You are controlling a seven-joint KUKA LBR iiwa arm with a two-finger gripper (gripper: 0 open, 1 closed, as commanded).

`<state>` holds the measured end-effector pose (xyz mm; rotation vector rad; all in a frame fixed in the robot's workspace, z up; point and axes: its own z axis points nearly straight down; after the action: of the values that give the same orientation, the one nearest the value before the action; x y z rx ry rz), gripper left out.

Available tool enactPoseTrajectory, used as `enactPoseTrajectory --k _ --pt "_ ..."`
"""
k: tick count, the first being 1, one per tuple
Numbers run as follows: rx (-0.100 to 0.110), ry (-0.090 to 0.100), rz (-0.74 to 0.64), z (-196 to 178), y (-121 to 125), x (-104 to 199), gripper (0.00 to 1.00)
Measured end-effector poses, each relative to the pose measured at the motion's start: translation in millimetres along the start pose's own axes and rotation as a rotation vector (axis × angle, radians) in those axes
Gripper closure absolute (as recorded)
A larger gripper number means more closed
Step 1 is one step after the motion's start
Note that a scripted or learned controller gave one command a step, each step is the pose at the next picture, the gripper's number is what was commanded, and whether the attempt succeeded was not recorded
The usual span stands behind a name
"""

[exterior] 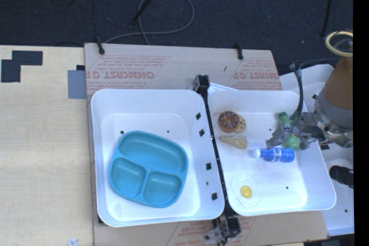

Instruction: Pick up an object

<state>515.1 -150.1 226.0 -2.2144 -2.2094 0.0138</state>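
The end effector (286, 136) is hovering beside the blue bottle (277, 154) in the right bin (323, 193); its spread cannot be told; nothing lifted yet

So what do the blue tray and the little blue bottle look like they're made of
The blue tray looks like moulded plastic: one even colour, rounded compartments, soft sheen. The bottle is probably plastic too, blue body with a white cap, though it is too small to be sure.
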Motion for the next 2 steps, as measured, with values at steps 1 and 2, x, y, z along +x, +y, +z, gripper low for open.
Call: enactPoseTrajectory --k 1,2 --pt "-0.012 -0.002 -0.002 -6.7 2.3 -0.1 0.0" --pt "-0.007 -0.001 -0.002 56.3 4.7 -4.0 0.0"
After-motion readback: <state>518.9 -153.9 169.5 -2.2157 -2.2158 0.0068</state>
